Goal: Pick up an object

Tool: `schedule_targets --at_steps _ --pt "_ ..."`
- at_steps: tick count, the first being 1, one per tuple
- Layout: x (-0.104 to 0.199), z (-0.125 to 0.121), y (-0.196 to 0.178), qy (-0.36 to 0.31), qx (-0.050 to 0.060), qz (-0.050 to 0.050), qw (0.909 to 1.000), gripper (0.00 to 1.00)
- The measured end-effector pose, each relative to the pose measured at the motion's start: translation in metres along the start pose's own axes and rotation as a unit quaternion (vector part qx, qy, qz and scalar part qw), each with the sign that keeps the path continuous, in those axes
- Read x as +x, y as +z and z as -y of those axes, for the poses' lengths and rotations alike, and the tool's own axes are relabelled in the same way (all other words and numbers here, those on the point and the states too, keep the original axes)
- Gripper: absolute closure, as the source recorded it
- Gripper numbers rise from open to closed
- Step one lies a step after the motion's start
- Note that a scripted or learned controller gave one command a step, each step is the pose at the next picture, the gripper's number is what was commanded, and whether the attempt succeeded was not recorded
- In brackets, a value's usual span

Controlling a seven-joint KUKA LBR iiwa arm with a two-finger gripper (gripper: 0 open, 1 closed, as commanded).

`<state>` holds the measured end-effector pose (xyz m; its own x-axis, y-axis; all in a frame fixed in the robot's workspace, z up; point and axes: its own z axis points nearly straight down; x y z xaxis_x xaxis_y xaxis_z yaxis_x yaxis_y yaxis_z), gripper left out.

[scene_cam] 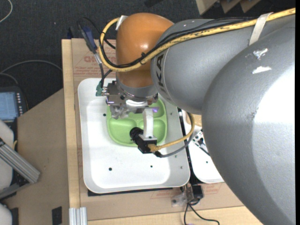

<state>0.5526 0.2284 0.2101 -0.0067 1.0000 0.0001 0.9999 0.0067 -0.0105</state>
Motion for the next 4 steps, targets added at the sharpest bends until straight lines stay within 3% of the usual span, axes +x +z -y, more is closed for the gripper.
schedule_targets --at_steps 1,2,3,4 --pt "-0.048 0.056 -0.030 0.005 -0.003 0.000 1.0000 1.00" --pt "-0.046 0.054 -0.039 0.004 -0.004 0.000 1.0000 1.00" --pt "-0.045 -0.026 -0.027 0.004 -0.007 0.000 1.0000 1.00" --pt "-0.082 -0.038 -0.336 0.003 -0.016 -0.002 0.9999 1.00"
